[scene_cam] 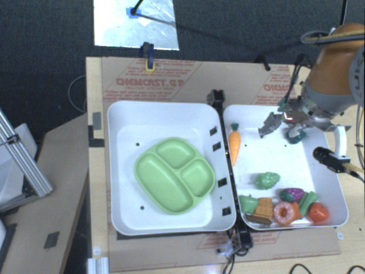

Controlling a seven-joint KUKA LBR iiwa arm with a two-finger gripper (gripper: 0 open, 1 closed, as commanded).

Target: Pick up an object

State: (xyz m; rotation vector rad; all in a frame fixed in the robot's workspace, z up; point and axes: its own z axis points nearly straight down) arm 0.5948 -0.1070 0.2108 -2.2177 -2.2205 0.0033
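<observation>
**Arm over right bin, nothing held yet**

Gripper [278,123] hangs above the far part of the right bin [296,163], reaching in from the right. Its two fingers stand apart, with only white bin floor visible between them, so the tool is open and holds nothing.

Candidate objects all lie in the right bin. Carrot [234,143] lies lengthwise just beside the left wall, apart from the rest. Green lump [266,180], possibly broccoli, sits alone mid-floor. Crowded along the near wall: waffle [263,209], donut [283,212], purple grapes [292,194], tomato [317,212]. These touch or nearly touch one another.

Left bin [125,153] holds a green divided plate [174,174], likely the drop target.

Judgement: the bare floor under the gripper gives free room to descend. The carrot is nearest but hugs the wall, leaving little finger room on that side. The green lump has open floor all round, so it is the easiest pick. The near-wall cluster risks catching a neighbour.
</observation>
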